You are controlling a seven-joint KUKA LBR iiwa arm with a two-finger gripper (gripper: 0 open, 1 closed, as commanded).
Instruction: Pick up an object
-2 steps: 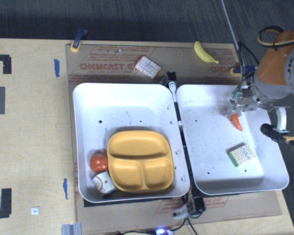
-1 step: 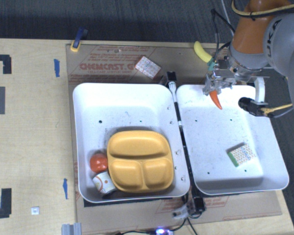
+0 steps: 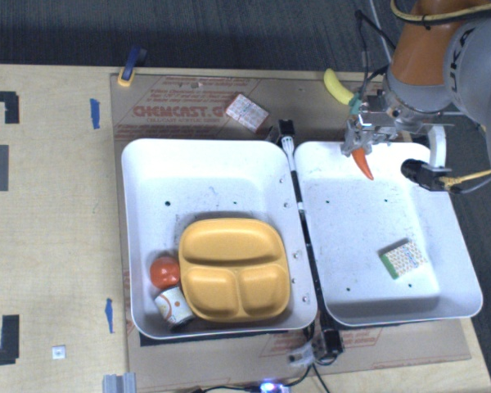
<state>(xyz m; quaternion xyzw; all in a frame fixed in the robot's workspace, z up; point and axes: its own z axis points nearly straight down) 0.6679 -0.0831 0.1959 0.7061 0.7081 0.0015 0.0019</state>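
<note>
My gripper (image 3: pixel 362 142) hangs over the far left corner of the right bin (image 3: pixel 442 301). It is shut on an orange carrot-shaped piece (image 3: pixel 365 164), whose pointed tip hangs down just above the bin floor. A small green pad with a patterned top (image 3: pixel 403 258) lies in the right bin, near its front right. The left bin (image 3: pixel 147 178) holds a yellow compartment tray (image 3: pixel 233 267), a red ball (image 3: pixel 164 270) and a small white and orange object (image 3: pixel 173 304) at the tray's left side.
A yellow banana-shaped item (image 3: pixel 338 87) lies behind the right bin, just left of the arm. A patterned card (image 3: pixel 245 111) rests on the brown board behind the left bin. A blue clip (image 3: pixel 131 64) sits at the board's far left corner.
</note>
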